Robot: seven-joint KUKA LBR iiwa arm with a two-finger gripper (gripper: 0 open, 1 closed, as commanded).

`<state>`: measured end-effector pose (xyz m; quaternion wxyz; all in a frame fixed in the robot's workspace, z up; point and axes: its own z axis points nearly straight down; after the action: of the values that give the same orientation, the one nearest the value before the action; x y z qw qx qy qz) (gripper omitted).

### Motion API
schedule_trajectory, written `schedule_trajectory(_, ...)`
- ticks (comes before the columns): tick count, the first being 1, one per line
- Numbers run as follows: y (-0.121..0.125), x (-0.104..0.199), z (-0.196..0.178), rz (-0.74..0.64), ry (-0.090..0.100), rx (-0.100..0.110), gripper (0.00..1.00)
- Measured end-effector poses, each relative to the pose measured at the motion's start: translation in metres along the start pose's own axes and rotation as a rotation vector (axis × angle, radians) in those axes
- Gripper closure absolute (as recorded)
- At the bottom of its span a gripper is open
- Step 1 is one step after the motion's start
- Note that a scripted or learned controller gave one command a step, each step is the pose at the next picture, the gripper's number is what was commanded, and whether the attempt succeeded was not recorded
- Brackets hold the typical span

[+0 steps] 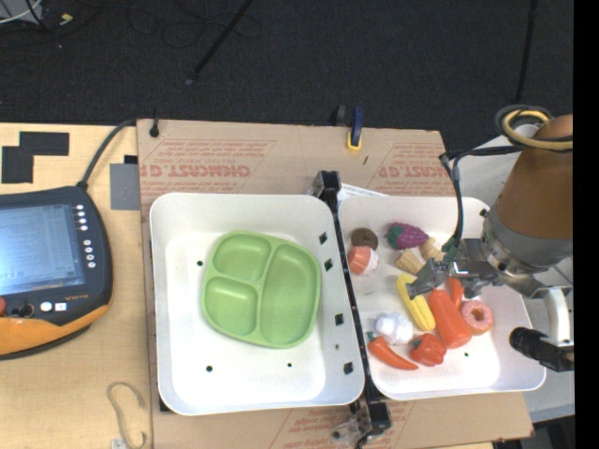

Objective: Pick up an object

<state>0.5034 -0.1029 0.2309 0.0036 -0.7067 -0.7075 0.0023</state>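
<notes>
Lying nearest the lens, at the far left of the desk (pixel 94 391): a teach pendant (pixel 47 269) with a lit screen and an orange lower edge. Moving right: left white bin (pixel 173 344) holding a green divided plate (pixel 263 289), flat and upright. Next, right white bin (pixel 487 372) holding toy food in a loose cluster: a brown piece (pixel 363 238), a purple grape bunch (pixel 407 235), a yellow corn cob (pixel 416 307), an orange carrot (pixel 451 320), a red pepper (pixel 391 354), a pink ring (pixel 480 318). Hovering low over the corn and carrot: the tool (pixel 438 279), reaching in from the right, its dark tips spread apart, gripping nothing visible. Judging progress: picking not yet done, every object resting in the bin. Remaining, apparently: closing on one piece, likely the corn or carrot, and lifting it clear.
</notes>
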Motion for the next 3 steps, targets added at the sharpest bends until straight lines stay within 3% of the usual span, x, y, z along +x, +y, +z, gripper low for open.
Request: schedule_trajectory(3,-0.014,-0.001,0.146,0.001,0.0,-0.004,0.0)
